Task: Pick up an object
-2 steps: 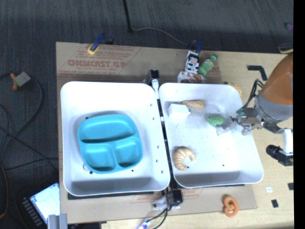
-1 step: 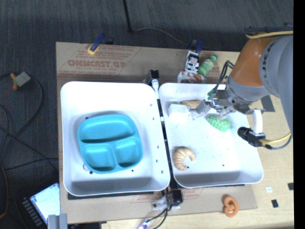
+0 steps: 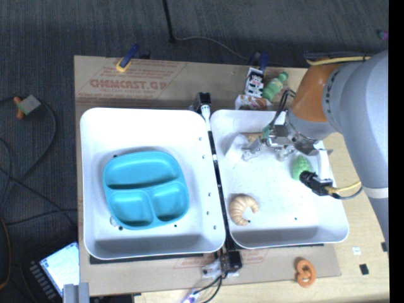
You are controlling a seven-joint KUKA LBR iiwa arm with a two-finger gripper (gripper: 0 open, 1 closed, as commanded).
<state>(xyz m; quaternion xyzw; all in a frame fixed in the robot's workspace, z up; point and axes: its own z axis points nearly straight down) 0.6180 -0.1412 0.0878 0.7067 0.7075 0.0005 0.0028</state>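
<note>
The two white bins [image 3: 151,122] looked like smooth moulded plastic with a soft sheen. The blue divided tray [image 3: 146,188] in the left one was glossy plastic, catching light along its ridges. The worktop [image 3: 126,84] was pale brown board, matt, with faded red print. The arm's shell [image 3: 363,112] appeared smooth grey metal or plastic, semi-matt, its orange band [image 3: 312,96] satin. The end effector [image 3: 276,139] showed bare silvery metal parts. The croissant toy [image 3: 242,208] looked like smooth tan plastic. The floor [image 3: 63,17] was dark, rough carpet.
</note>
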